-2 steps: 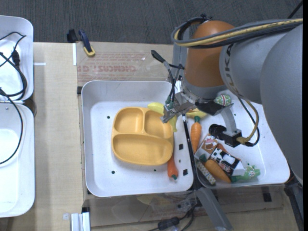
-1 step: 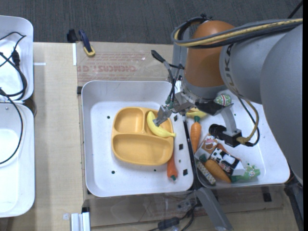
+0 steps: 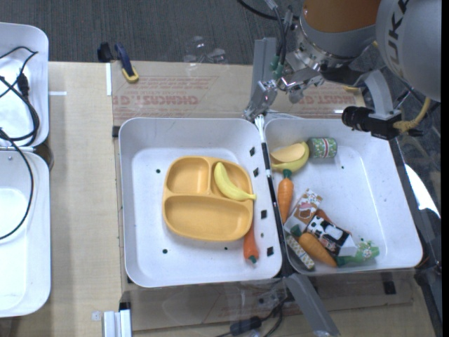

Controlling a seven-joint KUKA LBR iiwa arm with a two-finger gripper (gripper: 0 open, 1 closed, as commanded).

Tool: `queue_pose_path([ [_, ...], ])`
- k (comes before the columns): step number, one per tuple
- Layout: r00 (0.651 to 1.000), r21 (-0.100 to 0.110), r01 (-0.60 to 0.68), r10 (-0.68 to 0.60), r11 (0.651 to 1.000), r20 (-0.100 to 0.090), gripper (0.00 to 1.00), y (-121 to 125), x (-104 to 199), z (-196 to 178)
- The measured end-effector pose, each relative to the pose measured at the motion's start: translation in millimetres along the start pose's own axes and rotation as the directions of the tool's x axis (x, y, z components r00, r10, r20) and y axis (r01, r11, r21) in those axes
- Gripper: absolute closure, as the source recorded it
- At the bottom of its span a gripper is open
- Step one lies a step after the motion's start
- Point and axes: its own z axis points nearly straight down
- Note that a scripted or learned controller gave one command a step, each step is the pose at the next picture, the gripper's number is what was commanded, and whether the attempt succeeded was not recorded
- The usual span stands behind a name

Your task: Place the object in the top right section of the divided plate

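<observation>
From my screen, the gripper (image 3: 261, 105) hangs up and to the right of the divided plate (image 3: 177, 220), over the far end of the wall where the two bins meet. Whether it is open or closed I cannot tell, because the wrist and cables cover it from this angle, and I see no object in it. Above it is the grey arm (image 3: 414, 20) with its orange band (image 3: 338, 2), coming in from the right of the plate. The banana (image 3: 231, 182) lies in the top right section of the plate, curved, with its lower end touching the rim on the right side. The plate itself is yellow-orange and sits flat in the left bin (image 3: 137, 188), a little right of the middle. Just beside the lower right corner of the plate lies a small carrot (image 3: 250, 248), on the bin floor, near the dividing wall. To the right of the plate, in the right bin (image 3: 393, 188), I see a yellow fruit piece (image 3: 291, 156) and a green can (image 3: 323, 147) next to each other at the far side. Nearer to me there is a second carrot (image 3: 285, 195) along the wall, and then a pile of small packets (image 3: 319, 230) with a green item (image 3: 361, 253) at its right end.
</observation>
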Motion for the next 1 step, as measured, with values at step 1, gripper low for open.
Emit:
queue_pose_path([
  [1, 0.975, 0.001, 0.221, -0.221, 0.975, -0.001, 0.00, 0.4, 1.0, 57.6],
])
